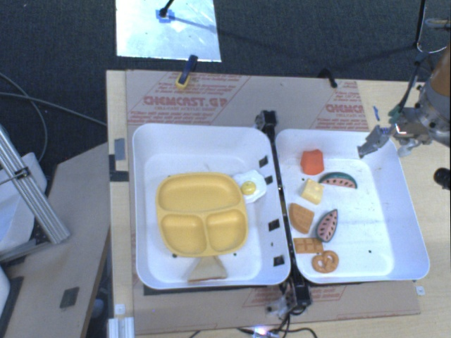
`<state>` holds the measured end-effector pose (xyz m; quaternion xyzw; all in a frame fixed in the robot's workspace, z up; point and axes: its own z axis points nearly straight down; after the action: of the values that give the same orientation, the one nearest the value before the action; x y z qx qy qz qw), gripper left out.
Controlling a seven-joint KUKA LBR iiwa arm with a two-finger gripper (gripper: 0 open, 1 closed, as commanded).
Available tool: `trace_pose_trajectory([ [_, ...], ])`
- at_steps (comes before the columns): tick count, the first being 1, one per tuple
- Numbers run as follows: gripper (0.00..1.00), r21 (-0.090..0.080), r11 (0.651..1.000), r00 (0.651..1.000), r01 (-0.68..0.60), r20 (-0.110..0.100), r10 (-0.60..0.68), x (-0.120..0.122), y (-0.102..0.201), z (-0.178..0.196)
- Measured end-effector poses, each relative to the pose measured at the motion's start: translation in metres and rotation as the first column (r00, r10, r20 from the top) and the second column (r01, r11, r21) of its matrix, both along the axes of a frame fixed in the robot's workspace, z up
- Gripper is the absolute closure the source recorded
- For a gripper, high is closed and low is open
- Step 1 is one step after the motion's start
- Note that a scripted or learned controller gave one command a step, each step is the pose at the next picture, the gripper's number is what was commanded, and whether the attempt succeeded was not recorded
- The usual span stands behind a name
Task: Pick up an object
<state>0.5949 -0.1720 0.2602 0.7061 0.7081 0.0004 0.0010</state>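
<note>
The gripper (372, 144), jaw state impossible to tell, hung above the right bin (394, 210); its closely packed toys risked a missed grab

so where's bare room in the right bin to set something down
Bare floor runs along the right bin's right half, right of the watermelon slices. The left strip by the divider is crowded, from orange block down to pretzel.

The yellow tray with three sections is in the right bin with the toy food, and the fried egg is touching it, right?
Not quite. The camera view shows the yellow tray in the left bin, not the right one. The fried egg does sit against its edge.
</note>
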Motion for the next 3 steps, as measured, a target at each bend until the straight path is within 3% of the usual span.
trace_pose_trajectory([
  [1, 0.00, 0.003, 1.000, 1.000, 0.005, -0.011, -0.005, -0.061, -0.016, -0.098],
  [2, 0.00, 0.007, 1.000, 1.000, -0.005, -0.009, 0.006, -0.111, 0.068, -0.128],
  [3, 0.00, 0.001, 1.000, 1.000, -0.003, 0.003, 0.003, -0.076, 0.075, -0.114],
])
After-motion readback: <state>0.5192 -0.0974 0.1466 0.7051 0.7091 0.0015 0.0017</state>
